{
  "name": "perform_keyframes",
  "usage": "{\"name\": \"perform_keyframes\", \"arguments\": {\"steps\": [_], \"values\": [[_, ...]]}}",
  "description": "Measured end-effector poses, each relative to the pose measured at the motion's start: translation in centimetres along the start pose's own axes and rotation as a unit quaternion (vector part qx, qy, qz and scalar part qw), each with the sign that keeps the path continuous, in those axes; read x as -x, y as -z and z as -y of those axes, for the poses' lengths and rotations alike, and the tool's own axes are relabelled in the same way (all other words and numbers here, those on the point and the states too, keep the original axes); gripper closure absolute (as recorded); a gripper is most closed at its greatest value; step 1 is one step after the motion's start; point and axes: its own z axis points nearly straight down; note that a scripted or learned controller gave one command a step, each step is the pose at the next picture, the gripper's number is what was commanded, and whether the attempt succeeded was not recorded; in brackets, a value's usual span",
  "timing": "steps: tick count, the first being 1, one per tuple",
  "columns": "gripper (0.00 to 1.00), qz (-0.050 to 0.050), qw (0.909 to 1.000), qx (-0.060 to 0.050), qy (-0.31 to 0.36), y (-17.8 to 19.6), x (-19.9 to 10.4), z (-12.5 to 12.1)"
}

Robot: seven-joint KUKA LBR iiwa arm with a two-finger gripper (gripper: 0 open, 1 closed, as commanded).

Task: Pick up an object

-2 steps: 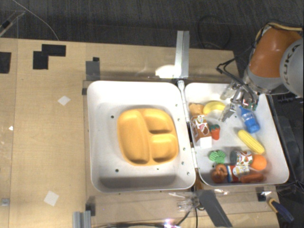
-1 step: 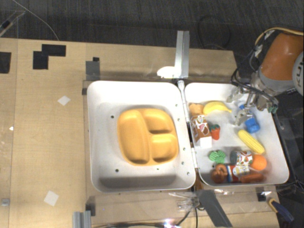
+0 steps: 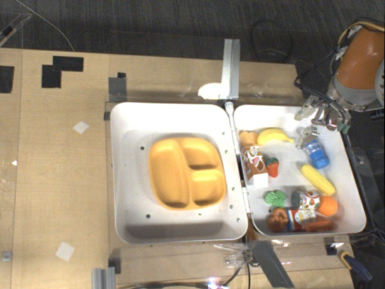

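Wooden bench [image 3: 54, 179], dark carpet [image 3: 150, 11] behind

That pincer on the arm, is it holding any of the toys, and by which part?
Nothing is held. The pincer hangs at the right bin's far corner, just above the blue bottle, with nothing between its fingers.

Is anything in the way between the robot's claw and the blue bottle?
No. The gripper hangs at the right bin's far right corner, with the blue bottle lying just below it in view; no other toy sits between them.
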Motion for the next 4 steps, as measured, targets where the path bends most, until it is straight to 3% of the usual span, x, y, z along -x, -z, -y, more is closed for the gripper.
{"name": "perform_keyframes", "arguments": {"steps": [1, 2, 3, 4], "values": [[0.0, 0.0, 0.9796, 0.0, -0.201, -3.4, -2.5, 0.5], [0.0, 0.0, 0.9797, 0.0, -0.2, -3.4, -2.5, 0.5], [0.0, -0.004, 0.994, 0.001, -0.11, -3.4, -3.5, -9.0], [0.0, -0.006, 0.9426, 0.0, -0.334, -3.5, -2.8, -7.3]]}}
